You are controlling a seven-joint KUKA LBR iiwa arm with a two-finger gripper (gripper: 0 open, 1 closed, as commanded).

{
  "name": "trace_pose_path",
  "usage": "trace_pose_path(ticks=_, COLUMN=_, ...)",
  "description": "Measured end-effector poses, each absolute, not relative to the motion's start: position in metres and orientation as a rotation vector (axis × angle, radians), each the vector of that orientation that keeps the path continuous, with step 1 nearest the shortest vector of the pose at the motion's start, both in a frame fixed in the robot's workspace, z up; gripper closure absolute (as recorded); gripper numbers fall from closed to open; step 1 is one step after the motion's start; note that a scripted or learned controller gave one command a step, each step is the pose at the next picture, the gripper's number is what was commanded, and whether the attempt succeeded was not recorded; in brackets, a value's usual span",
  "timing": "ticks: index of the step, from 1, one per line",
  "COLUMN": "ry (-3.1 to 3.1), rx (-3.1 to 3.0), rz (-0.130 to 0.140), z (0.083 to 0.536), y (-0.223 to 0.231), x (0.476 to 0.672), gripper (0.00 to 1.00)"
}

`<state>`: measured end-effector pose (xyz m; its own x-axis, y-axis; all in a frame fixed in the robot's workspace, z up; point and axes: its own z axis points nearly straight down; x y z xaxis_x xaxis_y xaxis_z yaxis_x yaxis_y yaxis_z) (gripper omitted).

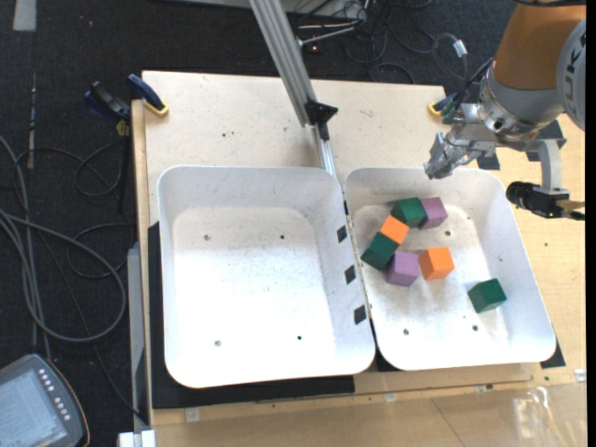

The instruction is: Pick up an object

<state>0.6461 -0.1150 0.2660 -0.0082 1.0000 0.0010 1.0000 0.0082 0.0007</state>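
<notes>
In the right bin [521, 329] a green cube [487, 294] sits nearest, alone; farther in, orange, purple and green cubes [405, 240] cluster together; beyond, the gripper [440, 168] hovers over the far rim, fingers together, holding nothing.

No text, label, brand, number or sign can be read anywhere in the view.
</notes>
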Motion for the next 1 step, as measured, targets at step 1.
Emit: trace_pose_path(ticks=1, ry=-2.228, rx=-2.212, rz=0.0, z=0.2542, y=-0.0634, x=0.6359, gripper=1.0)
